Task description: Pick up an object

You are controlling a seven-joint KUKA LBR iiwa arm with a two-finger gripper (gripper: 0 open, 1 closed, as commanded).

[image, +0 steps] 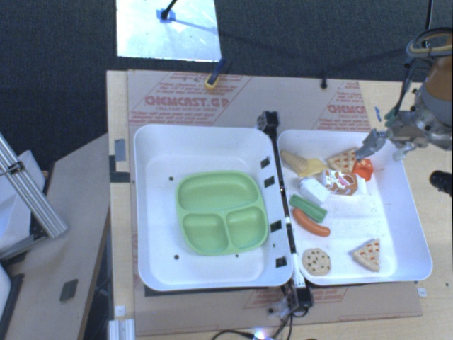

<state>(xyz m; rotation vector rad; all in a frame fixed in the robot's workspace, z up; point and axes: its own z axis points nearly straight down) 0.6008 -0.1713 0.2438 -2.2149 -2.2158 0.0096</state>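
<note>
Currently the jaws (pixel 373 144), whose state I cannot tell, hover over the right bin (pixel 414 222) at its far edge, just beside a pizza slice (pixel 342 161) and a red piece (pixel 363 168). Nearer the camera: white packet (pixel 313 189), green stick (pixel 308 207), sausage (pixel 312 223), cookie (pixel 316 261), second pizza slice (pixel 369 254). Well apart, the left bin (pixel 152 211) holds a green divided tray (pixel 219 212).

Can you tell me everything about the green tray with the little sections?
The green tray is a light green, plastic-looking plate with rounded corners. It has three compartments: one long one across the far side and two smaller ones on the near side. All three look bare. It lies flat, turned slightly askew, on the floor of the left white bin, near the middle. Only the bin touches it; the toy food lies in the other bin.
</note>
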